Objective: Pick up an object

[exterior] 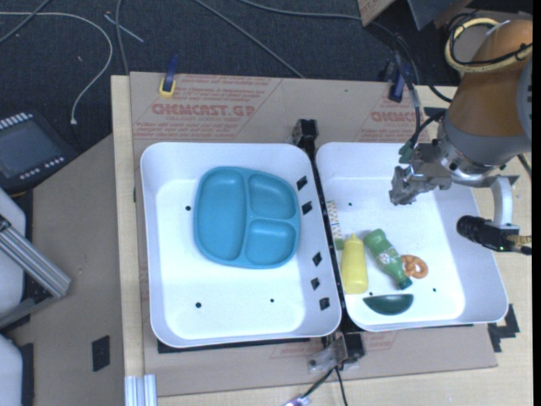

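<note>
The worktop [220, 100] carries two white bins side by side. The left bin [169, 252] holds a blue divided tray [248, 216], lying flat near its middle. The right bin [448, 260] holds the small things, all gathered in its near-left part: a yellow bottle [353, 263] lying lengthwise close to the bin's left wall, a green bottle [385, 255] just beside it and slanted, a dark green bowl [390, 303] touching or nearly touching the yellow bottle's near end, and a small pretzel-like piece [415, 267] right against the green bottle.

The arm [490, 100] reaches in from the right, and its gripper [406, 186] hangs over the far part of the right bin, apart from the cluster and over bare bin floor. How far the jaws stand open I cannot tell from this angle; nothing shows between them.

The likely trouble, as I judge it, is the crowding. The two bottles lie so near each other that jaws coming down on one could land on the other or push it aside, and a rounded bottle may roll out of a closing grip. The yellow bottle sits close to the wall and the dividing rim between the bins, which leaves little room for a finger on that side. The pretzel piece is low and small, easy to miss. The bowl's shallow edge offers a poor hold.
</note>
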You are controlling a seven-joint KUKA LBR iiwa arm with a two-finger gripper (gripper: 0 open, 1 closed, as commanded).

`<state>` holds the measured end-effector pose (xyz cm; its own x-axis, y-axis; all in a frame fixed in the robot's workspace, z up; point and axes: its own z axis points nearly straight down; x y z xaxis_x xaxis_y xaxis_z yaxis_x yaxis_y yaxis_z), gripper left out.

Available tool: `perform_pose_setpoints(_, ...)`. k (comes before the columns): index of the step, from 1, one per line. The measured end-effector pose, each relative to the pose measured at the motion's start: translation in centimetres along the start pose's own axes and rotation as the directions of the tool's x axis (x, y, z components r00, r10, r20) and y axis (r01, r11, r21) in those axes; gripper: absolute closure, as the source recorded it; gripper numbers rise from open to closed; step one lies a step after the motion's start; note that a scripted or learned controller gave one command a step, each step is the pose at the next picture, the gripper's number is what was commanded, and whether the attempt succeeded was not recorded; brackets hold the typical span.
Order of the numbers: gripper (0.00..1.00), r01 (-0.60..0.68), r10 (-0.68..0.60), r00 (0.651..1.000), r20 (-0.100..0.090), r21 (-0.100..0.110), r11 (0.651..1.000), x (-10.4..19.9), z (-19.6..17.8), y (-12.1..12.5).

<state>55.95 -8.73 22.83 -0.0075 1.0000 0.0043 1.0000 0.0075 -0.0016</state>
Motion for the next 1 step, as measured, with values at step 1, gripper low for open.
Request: perform_pose_setpoints(1,1.0,-0.001,0.001,1.0,0.001,0.001,1.0,5.95,0.39,0.02)
